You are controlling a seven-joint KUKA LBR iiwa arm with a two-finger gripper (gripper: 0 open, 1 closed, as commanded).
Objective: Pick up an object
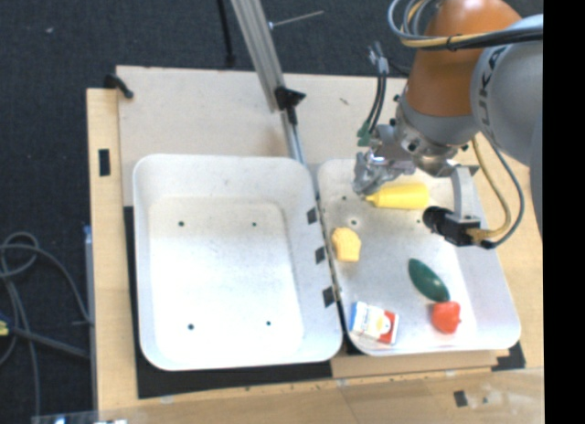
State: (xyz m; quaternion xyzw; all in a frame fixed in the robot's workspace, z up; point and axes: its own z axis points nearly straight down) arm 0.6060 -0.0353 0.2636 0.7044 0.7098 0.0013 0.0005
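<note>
Yellow, elongated object lies at the upper edge of the right bin, with the gripper low over its left end, touching or just beside it; whether the fingers are spread or closed on anything cannot be told, so the pick is judged not yet made, with the grasp and the lift outstanding. Count in the right bin: one yellow elongated object, one small yellow block, one dark green piece, one red piece and one red-and-white carton, five in all; the left bin at frame centre-left carries none.

Wooden bench, two white bins
</note>
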